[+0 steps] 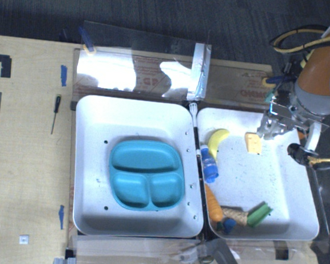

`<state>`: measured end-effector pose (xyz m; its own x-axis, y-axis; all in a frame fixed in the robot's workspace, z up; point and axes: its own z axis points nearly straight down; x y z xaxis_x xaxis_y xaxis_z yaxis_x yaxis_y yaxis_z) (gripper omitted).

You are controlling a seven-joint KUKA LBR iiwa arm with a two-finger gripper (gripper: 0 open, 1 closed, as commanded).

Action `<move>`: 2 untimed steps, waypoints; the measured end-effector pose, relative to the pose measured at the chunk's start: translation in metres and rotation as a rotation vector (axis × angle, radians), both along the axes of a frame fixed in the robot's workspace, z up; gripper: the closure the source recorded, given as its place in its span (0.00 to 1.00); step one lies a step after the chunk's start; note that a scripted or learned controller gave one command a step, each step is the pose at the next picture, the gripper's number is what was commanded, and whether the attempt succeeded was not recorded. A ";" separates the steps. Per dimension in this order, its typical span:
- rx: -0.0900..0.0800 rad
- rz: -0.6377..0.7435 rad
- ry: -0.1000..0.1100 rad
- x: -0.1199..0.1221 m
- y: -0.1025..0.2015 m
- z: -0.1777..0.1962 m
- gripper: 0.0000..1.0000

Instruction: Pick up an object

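The left bin held a blue tray; the right bin held a banana, bottle, carrot. The gripper hovered there, its state unclear.

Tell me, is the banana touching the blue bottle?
Touching: the camera view shows the blue bottle's top meeting the banana's lower end with no gap.

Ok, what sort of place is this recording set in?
Most likely a robotics lab's bin-picking station: two white bins, the left bin holding a blue divided tray, the right bin holding toy food like a banana, on a wooden bench.
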<state>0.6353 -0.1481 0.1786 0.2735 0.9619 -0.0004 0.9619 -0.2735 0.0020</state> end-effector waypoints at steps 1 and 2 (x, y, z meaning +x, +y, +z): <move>0.001 0.000 0.006 -0.001 0.000 -0.003 0.00; 0.000 -0.091 0.001 0.025 -0.015 0.057 0.00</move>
<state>0.6604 -0.1627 0.2354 0.3593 0.9332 -0.0012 0.9332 -0.3593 0.0007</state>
